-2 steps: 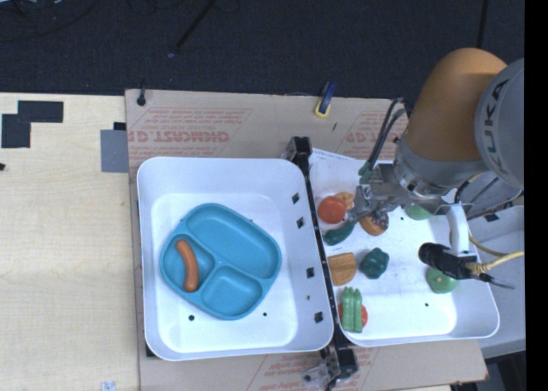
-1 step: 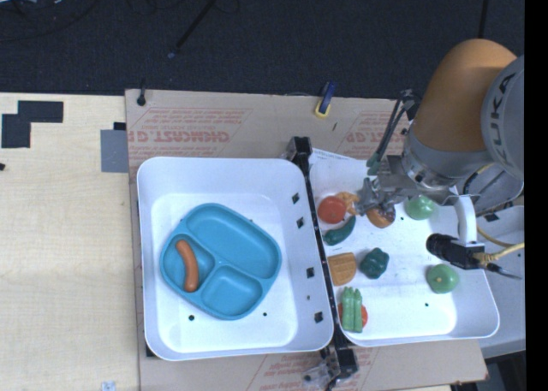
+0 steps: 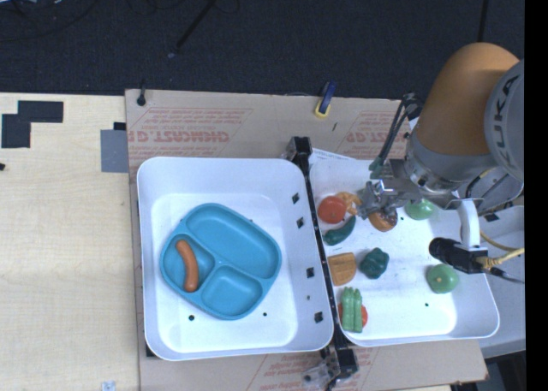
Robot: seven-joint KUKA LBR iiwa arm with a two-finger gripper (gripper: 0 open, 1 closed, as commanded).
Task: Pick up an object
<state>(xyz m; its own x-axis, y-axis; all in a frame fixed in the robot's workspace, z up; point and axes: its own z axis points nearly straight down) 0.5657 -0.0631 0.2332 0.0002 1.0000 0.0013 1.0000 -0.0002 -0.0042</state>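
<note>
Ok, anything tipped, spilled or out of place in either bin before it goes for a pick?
Nothing stands out. The blue tray sits flat in the left bin, with a sausage in one compartment. The toy foods lie scattered but inside the right bin. The gripper hangs low over an orange piece there.

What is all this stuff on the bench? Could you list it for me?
Shallow white bins: two, side by side.
Blue divided plastic plate: one, left bin.
Orange toy sausage: one, on the plate's left compartment.
Small toy foods: several, red, orange, green, right bin, including a red tomato-like piece and a dark green piece.
Blue and yellow clamp: one, board's far edge.
Robot arm: one, grey and orange, over the right bin; gripper low among the foods.
</note>
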